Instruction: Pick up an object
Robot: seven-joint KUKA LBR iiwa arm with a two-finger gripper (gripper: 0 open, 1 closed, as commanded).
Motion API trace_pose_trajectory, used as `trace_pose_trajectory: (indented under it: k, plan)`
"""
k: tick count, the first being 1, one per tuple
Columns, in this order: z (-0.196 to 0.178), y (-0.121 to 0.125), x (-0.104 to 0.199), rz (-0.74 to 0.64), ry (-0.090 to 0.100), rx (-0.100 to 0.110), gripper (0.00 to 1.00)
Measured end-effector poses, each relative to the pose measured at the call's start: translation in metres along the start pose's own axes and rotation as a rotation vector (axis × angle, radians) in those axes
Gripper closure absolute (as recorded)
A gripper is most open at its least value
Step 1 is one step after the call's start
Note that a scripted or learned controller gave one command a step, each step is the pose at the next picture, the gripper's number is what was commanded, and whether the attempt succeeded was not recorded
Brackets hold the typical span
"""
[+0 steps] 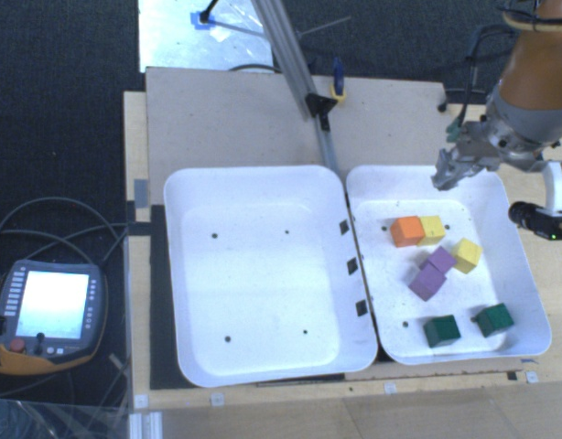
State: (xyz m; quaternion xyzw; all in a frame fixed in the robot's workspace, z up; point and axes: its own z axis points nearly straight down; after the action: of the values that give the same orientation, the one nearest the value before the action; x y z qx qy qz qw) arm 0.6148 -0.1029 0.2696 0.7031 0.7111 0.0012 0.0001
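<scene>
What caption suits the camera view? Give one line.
Gripper over right bin holding orange, yellow, purple, green blocks.

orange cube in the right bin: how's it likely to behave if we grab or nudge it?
The orange cube looks like a flat-faced solid block, so it will probably stay stiff and slide rather than roll. It sits against a yellow cube, so a push or a wide grasp would likely shift that one too. It looks small beside the hand, so probably light.

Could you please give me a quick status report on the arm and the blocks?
Pincer over right bin's far edge, holding nothing seen. Nearest: orange block, touching a yellow block. Purple and green blocks farther off. Path unobstructed.
</scene>
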Motion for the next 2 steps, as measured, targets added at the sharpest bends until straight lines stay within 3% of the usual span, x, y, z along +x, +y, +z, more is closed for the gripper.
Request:
trace_pose_trajectory:
  k: [2]
  plan:
    - [0.017,0.019,0.104,0.0,0.001,0.001,1.0]
